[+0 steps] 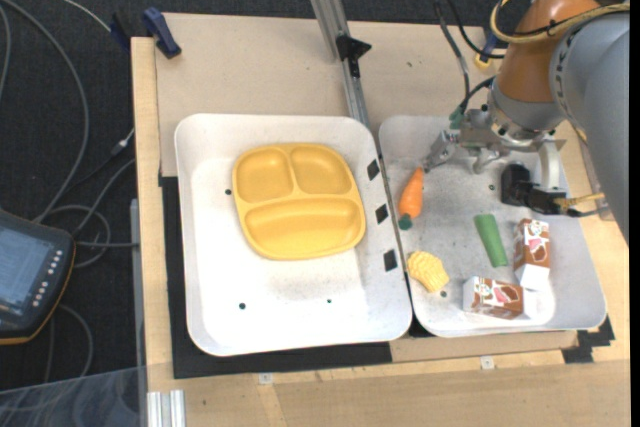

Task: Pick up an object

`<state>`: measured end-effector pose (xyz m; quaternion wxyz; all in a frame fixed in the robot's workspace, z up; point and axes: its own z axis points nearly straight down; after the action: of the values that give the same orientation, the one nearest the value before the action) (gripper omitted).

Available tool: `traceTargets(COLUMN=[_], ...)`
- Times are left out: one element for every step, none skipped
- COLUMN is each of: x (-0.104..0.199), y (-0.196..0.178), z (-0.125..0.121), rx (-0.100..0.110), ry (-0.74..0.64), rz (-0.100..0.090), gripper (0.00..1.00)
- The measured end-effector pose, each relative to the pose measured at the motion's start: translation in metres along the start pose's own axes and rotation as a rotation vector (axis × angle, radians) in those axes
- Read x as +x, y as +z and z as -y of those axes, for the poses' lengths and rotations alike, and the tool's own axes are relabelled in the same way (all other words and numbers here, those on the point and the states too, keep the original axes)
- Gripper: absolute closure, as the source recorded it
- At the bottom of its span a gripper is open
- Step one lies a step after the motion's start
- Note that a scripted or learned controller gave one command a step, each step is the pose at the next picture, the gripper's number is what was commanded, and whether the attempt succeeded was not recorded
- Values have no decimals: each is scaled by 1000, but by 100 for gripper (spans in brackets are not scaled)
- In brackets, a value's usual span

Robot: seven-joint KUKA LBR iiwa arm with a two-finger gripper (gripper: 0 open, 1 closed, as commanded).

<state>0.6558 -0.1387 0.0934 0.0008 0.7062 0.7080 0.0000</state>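
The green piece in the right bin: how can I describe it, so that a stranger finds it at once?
Look in the right bin, not the one with the yellow tray. Near its middle lies a short green stick, left of two brown-and-white cartons. It is the one green thing there.

divided tray lies in the left bin; carrot, corn, cartons in the right bin
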Motion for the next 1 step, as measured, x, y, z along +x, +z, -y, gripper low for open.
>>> traceTargets(x=[1], y=[-11], z=[0], rx=[-1], ry=[0], rz=[0], gripper=[100])
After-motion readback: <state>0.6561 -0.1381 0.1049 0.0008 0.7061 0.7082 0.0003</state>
